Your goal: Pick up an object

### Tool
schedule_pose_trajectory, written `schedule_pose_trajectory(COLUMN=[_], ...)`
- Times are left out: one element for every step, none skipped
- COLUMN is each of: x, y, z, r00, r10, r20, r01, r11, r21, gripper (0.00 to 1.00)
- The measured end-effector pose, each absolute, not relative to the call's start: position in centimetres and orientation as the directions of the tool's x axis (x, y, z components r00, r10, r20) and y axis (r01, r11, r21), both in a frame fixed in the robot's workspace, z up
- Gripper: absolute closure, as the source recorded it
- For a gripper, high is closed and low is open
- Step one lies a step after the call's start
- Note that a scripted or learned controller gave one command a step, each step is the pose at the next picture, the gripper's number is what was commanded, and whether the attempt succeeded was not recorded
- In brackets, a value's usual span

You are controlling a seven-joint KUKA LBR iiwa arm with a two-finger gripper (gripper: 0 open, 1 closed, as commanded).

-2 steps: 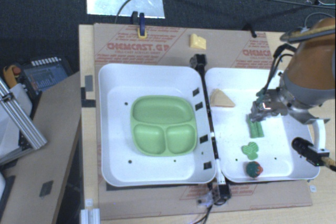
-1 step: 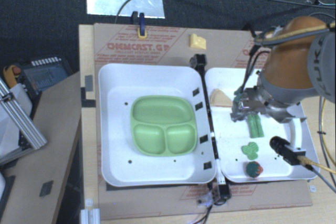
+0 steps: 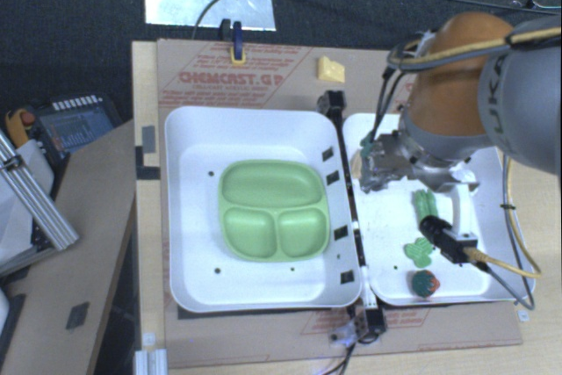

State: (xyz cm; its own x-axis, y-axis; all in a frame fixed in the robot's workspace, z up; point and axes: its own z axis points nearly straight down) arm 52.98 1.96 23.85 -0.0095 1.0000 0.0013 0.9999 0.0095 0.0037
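My gripper (image 3: pixel 372 171) hangs low over the left part of the right bin (image 3: pixel 386 277), under the orange wrist band. To its right on the bin floor lies a long green object (image 3: pixel 427 205). Nearer the front sit a small green lumpy object (image 3: pixel 419 252) and a round red-and-green ball (image 3: pixel 425 283). The arm's body hides the back of this bin. I see nothing held in the gripper.
The left bin (image 3: pixel 193 189) holds a green divided plate (image 3: pixel 270 208). A black divider with clips (image 3: pixel 344 189) runs between the bins. A black connector and yellow cable (image 3: pixel 457 246) trail from the arm over the right bin. A yellow block (image 3: pixel 331 68) lies on the cardboard behind.
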Motion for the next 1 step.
schedule_pose_trajectory(x=[55.3], y=[7.18], z=[22.2], r00=[-0.01], r10=[1.0], r20=[0.001], r01=[1.0], r11=[0.01], r21=[0.003], gripper=[1.0])
